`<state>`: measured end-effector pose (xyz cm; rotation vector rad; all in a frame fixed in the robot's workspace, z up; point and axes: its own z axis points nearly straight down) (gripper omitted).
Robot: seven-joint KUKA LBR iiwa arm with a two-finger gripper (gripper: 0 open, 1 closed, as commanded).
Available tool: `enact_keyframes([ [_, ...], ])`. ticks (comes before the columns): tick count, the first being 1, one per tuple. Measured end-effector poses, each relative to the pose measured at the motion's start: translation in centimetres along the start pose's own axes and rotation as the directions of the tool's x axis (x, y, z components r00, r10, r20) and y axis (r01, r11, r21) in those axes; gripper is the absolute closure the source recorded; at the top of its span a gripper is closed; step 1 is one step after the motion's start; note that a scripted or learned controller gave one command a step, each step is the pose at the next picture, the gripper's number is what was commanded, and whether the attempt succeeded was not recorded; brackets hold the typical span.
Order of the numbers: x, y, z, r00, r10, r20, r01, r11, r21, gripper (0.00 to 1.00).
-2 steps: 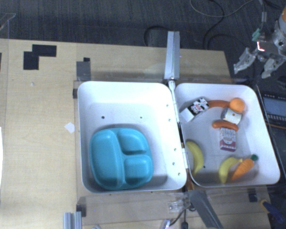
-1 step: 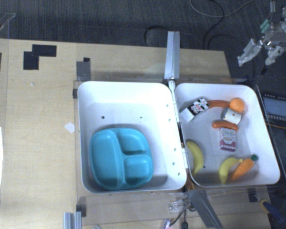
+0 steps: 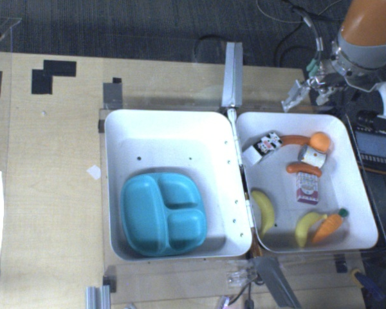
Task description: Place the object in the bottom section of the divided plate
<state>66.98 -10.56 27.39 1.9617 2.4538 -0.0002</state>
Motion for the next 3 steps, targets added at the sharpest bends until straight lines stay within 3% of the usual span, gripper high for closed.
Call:
enact_keyframes([
  [1, 0.5, 0.1, -6.4, 0.988, 0.156, 0.001, -0.156, 0.988, -0.002, 0.0],
  [2, 1.5, 0.4, -12.7, 0.992, 0.125, 0.001, -0.125, 0.992, -0.003, 0.0],
  [3, 10.5, 2.3, -2.9, 0.993, 0.118, 0.0, -0.118, 0.993, 0.002, 0.0],
])
